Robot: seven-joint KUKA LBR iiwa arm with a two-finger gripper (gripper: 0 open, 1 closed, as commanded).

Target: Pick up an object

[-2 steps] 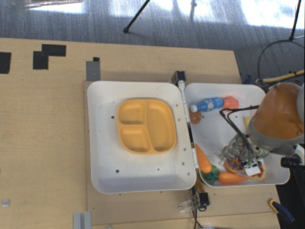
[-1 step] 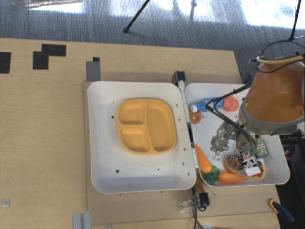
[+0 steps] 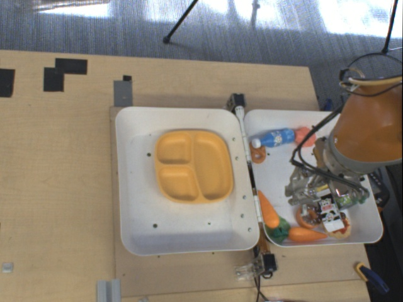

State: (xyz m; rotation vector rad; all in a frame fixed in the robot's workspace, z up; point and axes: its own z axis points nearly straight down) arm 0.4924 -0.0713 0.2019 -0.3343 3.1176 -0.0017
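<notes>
Nearest to the camera, in the front part of the right bin [image 3: 371, 234], lie two toy carrots: one carrot [image 3: 269, 210] points along the bin's left wall, with a green top at its lower end, and a second carrot [image 3: 306, 234] lies flat close to the front wall. Just beside them the gripper [image 3: 318, 197] hangs low over a round orange-rimmed item [image 3: 324, 222] with a white and red label; whether its fingers are open or closed I cannot tell, because cables and metal parts cover them. I judge the carrots as light, hard plastic and a little slippery, so it is better to take one across its thick middle, not at the thin tip. Further back, a blue bottle [image 3: 275, 137] lies on its side near the dividing wall, with a pink piece [image 3: 303, 134] at its right end; it looks light and may roll. The left bin [image 3: 129, 187] holds a yellow divided tray [image 3: 192, 165].
</notes>
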